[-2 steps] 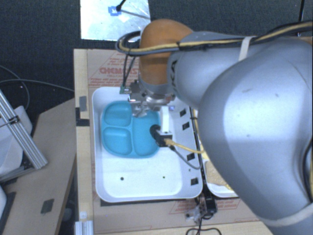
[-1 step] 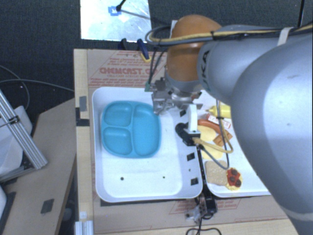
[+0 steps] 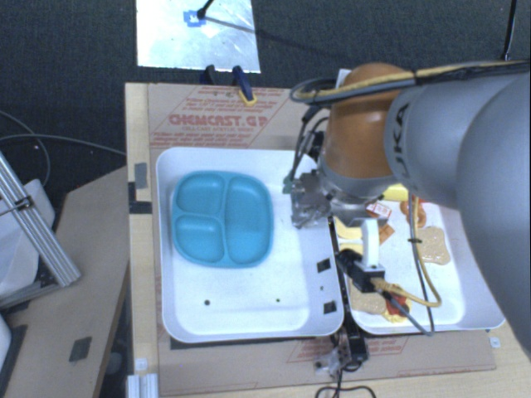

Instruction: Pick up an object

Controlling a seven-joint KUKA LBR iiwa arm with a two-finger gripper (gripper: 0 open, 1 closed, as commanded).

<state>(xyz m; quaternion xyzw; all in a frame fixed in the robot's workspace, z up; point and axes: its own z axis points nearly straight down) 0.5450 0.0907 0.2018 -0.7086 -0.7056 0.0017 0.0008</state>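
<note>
Item: blue divided plate [image 3: 222,219], flat in the left bin [image 3: 249,309], toward its far side. It is nearly square with no marked long axis. The largest compartment is on the right, running far to near. Pincer [image 3: 309,206]: over that bin's right edge, just beside the plate; apart or together cannot be told. Status: apparently nothing lifted, grasp outstanding.

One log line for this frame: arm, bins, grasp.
arm over seam between bins | left bin: blue divided plate | right bin: tan piece, yellow piece, partly hidden | grasp: cannot tell
</note>
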